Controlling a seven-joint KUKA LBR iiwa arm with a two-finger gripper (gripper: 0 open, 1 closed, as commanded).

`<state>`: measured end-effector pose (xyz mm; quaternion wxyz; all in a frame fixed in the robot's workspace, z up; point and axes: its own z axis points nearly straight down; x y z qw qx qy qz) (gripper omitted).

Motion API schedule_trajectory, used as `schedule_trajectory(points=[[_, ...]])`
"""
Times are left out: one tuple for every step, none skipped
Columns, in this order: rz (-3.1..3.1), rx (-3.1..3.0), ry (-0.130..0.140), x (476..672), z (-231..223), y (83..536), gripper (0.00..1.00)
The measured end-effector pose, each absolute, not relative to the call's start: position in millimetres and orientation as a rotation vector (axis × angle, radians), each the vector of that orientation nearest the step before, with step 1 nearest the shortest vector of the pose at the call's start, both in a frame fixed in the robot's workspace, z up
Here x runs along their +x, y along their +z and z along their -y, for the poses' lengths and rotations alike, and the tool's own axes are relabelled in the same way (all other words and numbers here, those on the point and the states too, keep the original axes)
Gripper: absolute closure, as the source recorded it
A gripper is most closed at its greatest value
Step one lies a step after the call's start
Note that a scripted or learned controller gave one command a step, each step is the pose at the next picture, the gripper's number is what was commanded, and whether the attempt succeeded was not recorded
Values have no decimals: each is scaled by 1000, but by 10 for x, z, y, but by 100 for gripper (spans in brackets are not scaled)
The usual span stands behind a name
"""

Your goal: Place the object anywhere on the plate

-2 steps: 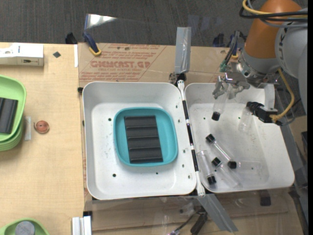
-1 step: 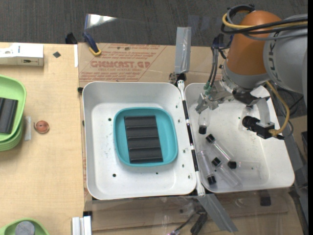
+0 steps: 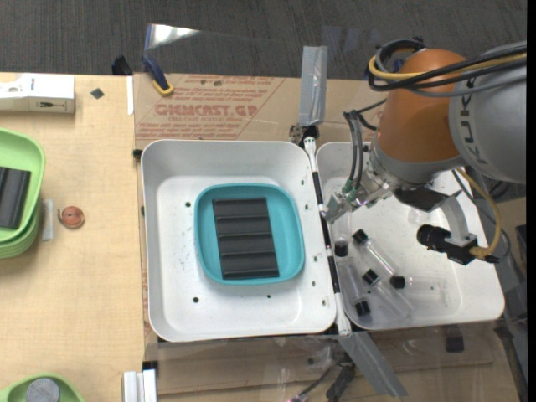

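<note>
A teal plate (image 3: 289, 224) lies in the middle of the left white bin (image 3: 167, 182), with a black ridged block (image 3: 245, 237) on it. Several small clear tubes with black caps lie in the right white bin (image 3: 469, 304); one tube (image 3: 361, 238) is near the bin's left side, another (image 3: 369, 276) lies lower, and a third (image 3: 362, 307) sits by the front wall. My gripper (image 3: 343, 199) hangs under the orange wrist band (image 3: 419, 107), low over the left part of the right bin, close to the wall between the bins and above the tubes. Nothing shows in its grasp.
Cardboard (image 3: 209, 99) lies behind the bins. On the bench at the left are a green tray (image 3: 25, 166) holding a black item, a white box (image 3: 38, 95) and a small round disc (image 3: 72, 216). Cables loop over the wrist.
</note>
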<state>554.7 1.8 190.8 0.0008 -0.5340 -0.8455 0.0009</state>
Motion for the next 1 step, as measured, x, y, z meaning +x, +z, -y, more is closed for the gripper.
schedule_trajectory(points=[[2655, -1676, 3, 5547, -16, 1909, 0]])
